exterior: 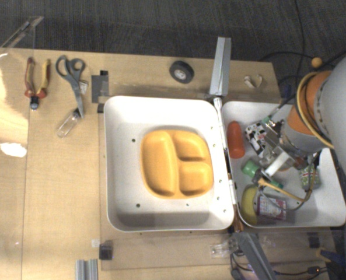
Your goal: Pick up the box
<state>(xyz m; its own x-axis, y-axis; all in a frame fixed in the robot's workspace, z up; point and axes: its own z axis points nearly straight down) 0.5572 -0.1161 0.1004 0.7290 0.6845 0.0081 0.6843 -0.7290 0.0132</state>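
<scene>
Lying flat in the near part of the shallow white bin [336, 212] on the view's right, the small purplish-and-white cardboard box [272, 207] is resting on the bin floor, with nothing gripping it. It is touching, or sitting just beside, a yellow-green round fruit-like object [248, 205] on its left. A thin yellow cable is trailing across the box's top edge.

Above the box in the view, a small green plastic piece [251, 168] is sitting near the bin's middle. A red-orange rounded cylinder [236, 139] is lying lengthwise along the bin's left wall.

The two-finger gripper [260, 140] is hanging low over the middle of this same bin, between the red-orange cylinder and the arm's orange band, well apart from the box. Whether the pincer is spread or pressed together cannot be told from this angle, and nothing is showing inside it.

The neighbouring white bin [120, 156] on the left is holding a yellow moulded plastic tray with three compartments [177, 162] at its centre.

On the wooden bench [44, 203] beyond the bins, a black roll of tape [181, 71], grey-handled scissors [72, 77] and red-handled pliers [35, 81] are lying apart from one another.
</scene>
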